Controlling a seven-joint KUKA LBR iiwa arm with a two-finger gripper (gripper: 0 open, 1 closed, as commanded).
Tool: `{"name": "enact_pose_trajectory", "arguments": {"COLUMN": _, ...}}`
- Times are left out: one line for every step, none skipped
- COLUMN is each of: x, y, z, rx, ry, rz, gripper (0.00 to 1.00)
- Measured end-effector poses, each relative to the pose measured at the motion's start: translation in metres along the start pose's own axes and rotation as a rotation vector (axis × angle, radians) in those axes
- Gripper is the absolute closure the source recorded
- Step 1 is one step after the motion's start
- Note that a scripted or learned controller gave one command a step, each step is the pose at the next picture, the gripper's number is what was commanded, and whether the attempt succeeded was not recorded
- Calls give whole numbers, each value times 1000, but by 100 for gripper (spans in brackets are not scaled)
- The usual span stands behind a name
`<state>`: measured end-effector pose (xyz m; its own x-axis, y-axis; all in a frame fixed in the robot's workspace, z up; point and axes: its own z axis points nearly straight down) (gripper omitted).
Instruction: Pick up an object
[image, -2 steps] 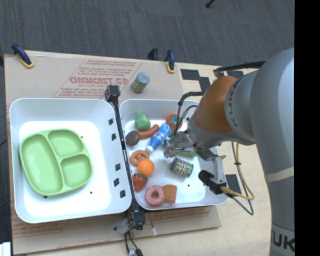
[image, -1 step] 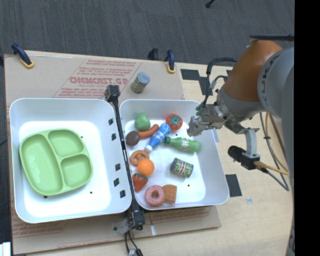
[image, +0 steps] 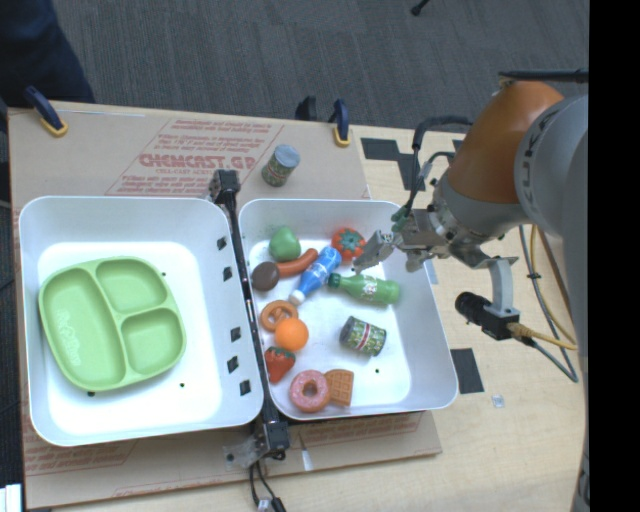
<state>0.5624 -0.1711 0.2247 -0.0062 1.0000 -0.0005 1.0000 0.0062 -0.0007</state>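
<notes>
Pincer (image: 372, 250) above green bottle (image: 366, 289), near right bin's far rim (image: 330, 204)

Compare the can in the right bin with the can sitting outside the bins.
The can in the right bin has a dark green label and lies among toy food; the can outside the bins has a paler olive label and sits alone on the cardboard. Both are small, tilted cylinders with silvery tops.

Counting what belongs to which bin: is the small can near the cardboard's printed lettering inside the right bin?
No, the small can stands on the cardboard behind the right bin, outside its rim.
</notes>
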Motion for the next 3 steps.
{"name": "enact_pose_trajectory", "arguments": {"x": 55, "y": -6, "z": 131, "rx": -1, "ry": 1, "rz": 0, "gripper": 0}}
{"name": "enact_pose_trajectory", "arguments": {"x": 55, "y": -6, "z": 122, "rx": 2, "ry": 0, "rz": -4, "gripper": 100}}
{"name": "enact_pose_trajectory", "arguments": {"x": -5, "y": -26, "z": -80, "rx": -7, "ry": -3, "rz": 1, "gripper": 100}}
